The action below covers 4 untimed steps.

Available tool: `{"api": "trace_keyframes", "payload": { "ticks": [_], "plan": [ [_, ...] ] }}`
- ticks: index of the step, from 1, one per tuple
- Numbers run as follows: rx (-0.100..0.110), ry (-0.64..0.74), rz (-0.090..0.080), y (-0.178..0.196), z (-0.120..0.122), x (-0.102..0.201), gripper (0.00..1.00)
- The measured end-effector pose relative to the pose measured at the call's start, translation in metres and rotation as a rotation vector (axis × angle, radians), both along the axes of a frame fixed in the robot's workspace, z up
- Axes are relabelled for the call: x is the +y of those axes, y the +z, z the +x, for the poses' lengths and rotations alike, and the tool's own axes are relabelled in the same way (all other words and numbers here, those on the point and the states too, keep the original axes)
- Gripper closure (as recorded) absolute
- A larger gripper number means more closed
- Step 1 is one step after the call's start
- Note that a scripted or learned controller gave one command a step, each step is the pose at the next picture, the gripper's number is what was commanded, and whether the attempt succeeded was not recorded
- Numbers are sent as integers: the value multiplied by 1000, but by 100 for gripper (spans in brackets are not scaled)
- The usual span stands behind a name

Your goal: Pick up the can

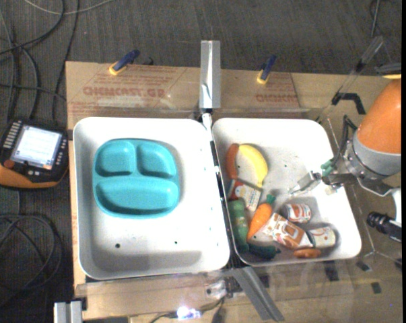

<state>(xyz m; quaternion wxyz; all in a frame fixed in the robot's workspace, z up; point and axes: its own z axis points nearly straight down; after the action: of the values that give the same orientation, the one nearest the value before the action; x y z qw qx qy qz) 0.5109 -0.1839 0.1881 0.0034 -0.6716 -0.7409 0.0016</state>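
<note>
1. The can is lying on its side in the right bin, among the packages and just below the gripper; it is looking rigid, light and smooth, so probably slippery; gripping across its round body seems best.
2. I cannot tell whether the claw is released or clenched.
3. Showing: two bins, one can, one banana, one carrot, one blue tray sitting in the left bin.

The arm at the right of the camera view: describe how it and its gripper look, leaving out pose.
The arm has a rounded orange band above a grey wrist section. Below that sits dark metal hardware, from which the gripper extends as thin, pale metallic fingers. A black fitting sits just beneath the wrist.
</note>
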Motion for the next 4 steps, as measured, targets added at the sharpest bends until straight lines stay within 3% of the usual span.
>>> {"api": "trace_keyframes", "payload": {
  "ticks": [1,2,3,4],
  "plan": [
    [-9,-33,-1,-88,-2,-6,0],
    [-5,1,7,-88,-25,-34,0],
    [-10,-1,5,-80,-23,-35,100],
    [0,-440,-5,2,-15,3,100]
  ]
}}
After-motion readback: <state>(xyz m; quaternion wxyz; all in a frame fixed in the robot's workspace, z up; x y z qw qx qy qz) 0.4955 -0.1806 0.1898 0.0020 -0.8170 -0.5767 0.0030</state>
